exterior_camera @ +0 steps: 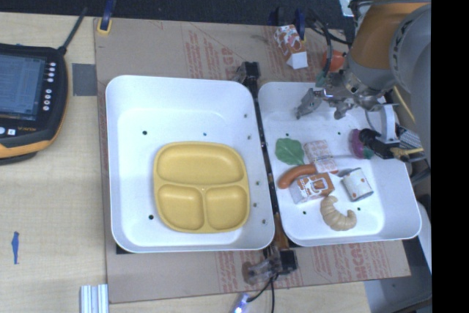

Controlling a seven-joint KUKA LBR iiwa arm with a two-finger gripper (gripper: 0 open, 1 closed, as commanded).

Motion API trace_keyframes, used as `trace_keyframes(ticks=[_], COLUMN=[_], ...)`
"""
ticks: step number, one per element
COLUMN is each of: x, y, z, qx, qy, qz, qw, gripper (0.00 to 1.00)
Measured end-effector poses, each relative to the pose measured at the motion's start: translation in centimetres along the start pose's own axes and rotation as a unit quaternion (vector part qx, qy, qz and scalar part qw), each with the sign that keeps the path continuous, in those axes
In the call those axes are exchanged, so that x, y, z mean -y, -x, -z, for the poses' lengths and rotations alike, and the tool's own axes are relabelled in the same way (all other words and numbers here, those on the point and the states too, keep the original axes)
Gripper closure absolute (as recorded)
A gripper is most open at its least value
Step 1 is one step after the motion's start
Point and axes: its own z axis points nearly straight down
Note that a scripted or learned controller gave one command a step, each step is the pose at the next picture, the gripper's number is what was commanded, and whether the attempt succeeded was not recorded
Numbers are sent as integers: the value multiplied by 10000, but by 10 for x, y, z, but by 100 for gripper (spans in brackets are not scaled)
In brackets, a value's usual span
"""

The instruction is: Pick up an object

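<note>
White plastic forms both bins, and the small objects are all gathered in the right bin (399,220), towards its centre and its 5 o'clock corner. The gripper (326,105) is poised over the bin's 12 o'clock end, its two fingers spread apart with nothing between them, well apart from the cluster. The main risk is judged to be crowding: the green leaf (289,151), the pink-and-white packet (319,152), the orange sausage (295,174), the small carton (313,188) and the grey-and-white can (357,185) are packed touching or just beside one another, so a descending finger could land on a neighbour, push two items at once, or close on an edge and let it slip. The leaf and the packet lie flat and thin, so the fingers might be closed over them against the bin floor without a hold. The croissant (338,214) lies at 6 o'clock of the cluster, a little apart, tan, curved and plump, and is judged the easier target, though its rounded ends could roll out of a pinch. A purple object (360,142) sits at the bin's 3 o'clock rim beside the arm's cabling, where access looks cramped. The yellow divided tray (201,185) is seen in the left bin (124,157).
</note>
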Motion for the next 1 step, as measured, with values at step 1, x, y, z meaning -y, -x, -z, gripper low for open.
trace_keyframes(ticks=[1], x=[112], y=[46], z=[-17], qx=[-20], qy=[-16], qz=[6], qw=[10000], gripper=[0])
